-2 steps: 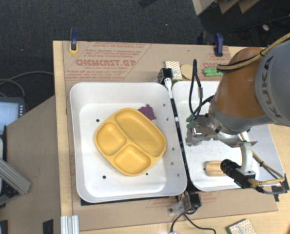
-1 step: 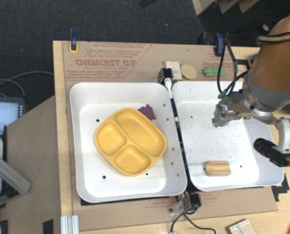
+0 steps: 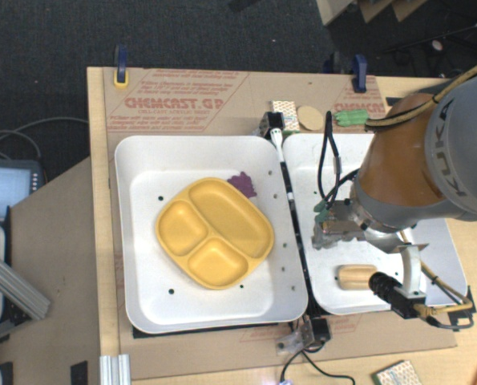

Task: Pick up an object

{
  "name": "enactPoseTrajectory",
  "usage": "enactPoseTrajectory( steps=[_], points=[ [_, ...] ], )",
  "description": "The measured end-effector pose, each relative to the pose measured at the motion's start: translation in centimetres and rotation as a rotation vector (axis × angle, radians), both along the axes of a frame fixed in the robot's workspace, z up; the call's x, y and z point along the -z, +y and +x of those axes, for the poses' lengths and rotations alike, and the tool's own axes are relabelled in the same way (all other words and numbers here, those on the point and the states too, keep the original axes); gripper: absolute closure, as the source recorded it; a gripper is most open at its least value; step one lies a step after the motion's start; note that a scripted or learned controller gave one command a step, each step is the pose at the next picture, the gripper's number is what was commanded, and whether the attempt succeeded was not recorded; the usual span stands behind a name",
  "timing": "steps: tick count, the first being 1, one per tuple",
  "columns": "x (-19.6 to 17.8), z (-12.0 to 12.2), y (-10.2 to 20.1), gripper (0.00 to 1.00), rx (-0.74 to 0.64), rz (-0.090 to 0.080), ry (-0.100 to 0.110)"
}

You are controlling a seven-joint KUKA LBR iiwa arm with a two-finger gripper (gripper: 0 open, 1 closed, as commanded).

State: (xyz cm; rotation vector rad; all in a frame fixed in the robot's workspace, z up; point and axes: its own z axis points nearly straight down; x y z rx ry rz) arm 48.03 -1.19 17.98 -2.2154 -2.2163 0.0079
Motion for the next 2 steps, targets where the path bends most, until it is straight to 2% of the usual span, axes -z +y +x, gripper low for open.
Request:
enactPoseTrajectory(
  steps=[1,2],
  points=[
    [-8.9,0.1,-1.9,1.00,0.000,-0.003,-0.016],
    [-0.1,0.1,1.8,1.00,-0.002,0.000,-0.002]
  ],
)
